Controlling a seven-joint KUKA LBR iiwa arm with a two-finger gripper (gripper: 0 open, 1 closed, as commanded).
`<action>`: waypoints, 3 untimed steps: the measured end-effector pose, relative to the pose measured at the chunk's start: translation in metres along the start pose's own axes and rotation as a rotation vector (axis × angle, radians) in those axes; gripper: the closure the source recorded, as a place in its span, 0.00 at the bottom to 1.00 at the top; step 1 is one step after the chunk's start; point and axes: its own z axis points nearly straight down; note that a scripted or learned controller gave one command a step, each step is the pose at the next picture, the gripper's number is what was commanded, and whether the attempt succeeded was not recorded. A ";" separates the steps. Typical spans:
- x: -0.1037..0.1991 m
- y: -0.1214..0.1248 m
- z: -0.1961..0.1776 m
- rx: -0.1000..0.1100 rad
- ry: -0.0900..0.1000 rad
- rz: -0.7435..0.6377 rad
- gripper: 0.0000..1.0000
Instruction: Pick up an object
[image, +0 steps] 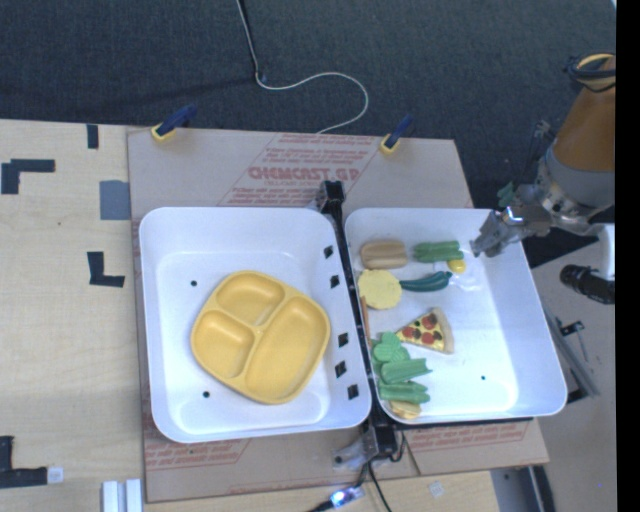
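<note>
While the pincer (488, 240) hung at the upper right corner of the right bin (520, 385), just over its rim, every candidate for picking lay to the camera's left of it, inside that bin. Whether the pincer stood wide or narrow could not be told; it showed as a small grey shape with nothing visibly caught in it.

Taking the right bin as the landmark, the nearest toy was a green pepper-like piece (436, 251) with a small yellow bit at its end, lying near the bin's upper wall and just beside the pincer on the camera's left. Its long axis ran roughly across the bin, from wall to wall, so it pointed almost straight at the pincer. Below it lay a darker green pod (428, 283), likewise stretched crosswise. Farther off, against the bin's left wall, sat a brown bun (383, 253) and a yellow disc (380, 289). Toward the bin's middle lay a pizza slice (428, 331), and at its lower left a cluster of green leaves (400, 363).

By my judgement, the shortest move was a small shift leftward and down onto the pepper-like piece, with the fingers set across its narrow width.
</note>
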 end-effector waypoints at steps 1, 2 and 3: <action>0.053 -0.010 -0.010 0.001 0.001 -0.003 1.00; 0.100 -0.016 -0.015 0.001 0.001 -0.004 1.00; 0.147 -0.026 -0.017 0.002 0.001 -0.004 1.00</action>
